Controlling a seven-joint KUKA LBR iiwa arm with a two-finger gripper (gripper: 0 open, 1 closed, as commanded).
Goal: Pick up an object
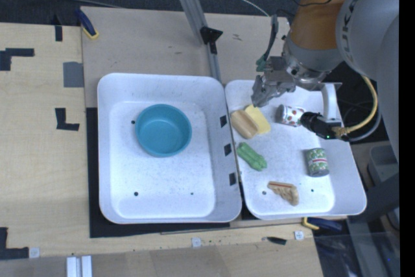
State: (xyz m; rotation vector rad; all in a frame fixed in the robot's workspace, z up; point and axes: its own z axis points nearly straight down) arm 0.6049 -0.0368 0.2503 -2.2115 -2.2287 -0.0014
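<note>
Left bin (117, 204): blue bowl (163, 130) only. Right bin (343, 201): yellow block (250, 121) at the near-left, green piece (251, 157) below it, brown piece (284, 191), small can (317, 162), patterned cup (290, 116). End effector (261, 98) sits just above the yellow block; open or closed, cannot tell. Nothing lifted yet; grasp and lift remain.

- A KUKA iiwa arm (373, 16), its casing smooth, rounded and light grey.
- A glossy orange band (327, 0) rings the arm above the wrist.
- Black and yellow cables (371, 107) loop beside the casing; thin dark wires arc over the orange band.
- The tool (262, 95) is dull metal grey, with a small green part at its side.
</note>
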